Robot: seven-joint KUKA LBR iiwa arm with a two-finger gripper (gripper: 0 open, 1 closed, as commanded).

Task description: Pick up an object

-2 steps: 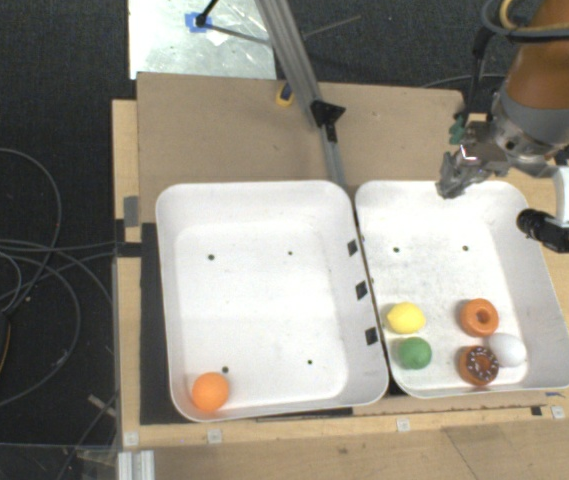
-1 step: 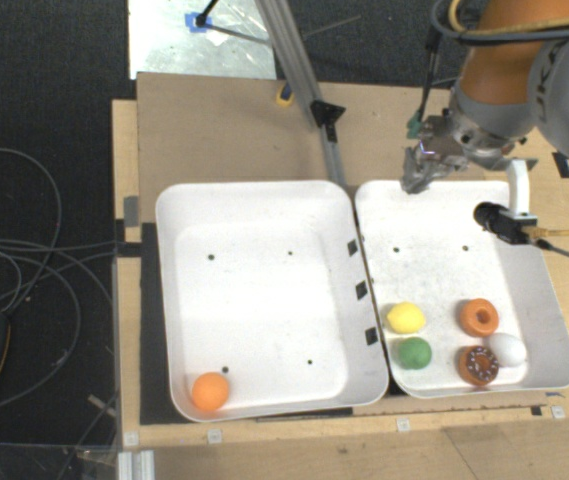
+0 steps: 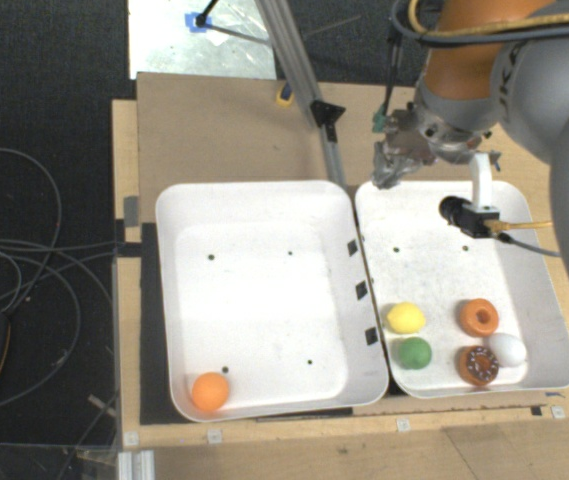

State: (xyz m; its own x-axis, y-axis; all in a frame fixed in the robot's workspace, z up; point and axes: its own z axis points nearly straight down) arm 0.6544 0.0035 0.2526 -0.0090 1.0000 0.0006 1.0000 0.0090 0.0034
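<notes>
My gripper [image 3: 388,174] hangs above the far left corner of the right bin [image 3: 434,243], well away from every object. In that bin's near part lie a yellow ball [image 3: 405,318], a green ball [image 3: 414,353], an orange ring doughnut [image 3: 479,317], a brown sprinkled doughnut [image 3: 478,365] and a white egg-like ball [image 3: 508,349]. An orange ball [image 3: 209,391] rests in the near left corner of the left bin [image 3: 254,268]. I see nothing between the fingers.
A grey pole [image 3: 299,63] slants down from the top to the far edge between the two bins. Black clips [image 3: 361,290] sit along the seam where the bins meet. Cables lie on the dark floor at the left.
</notes>
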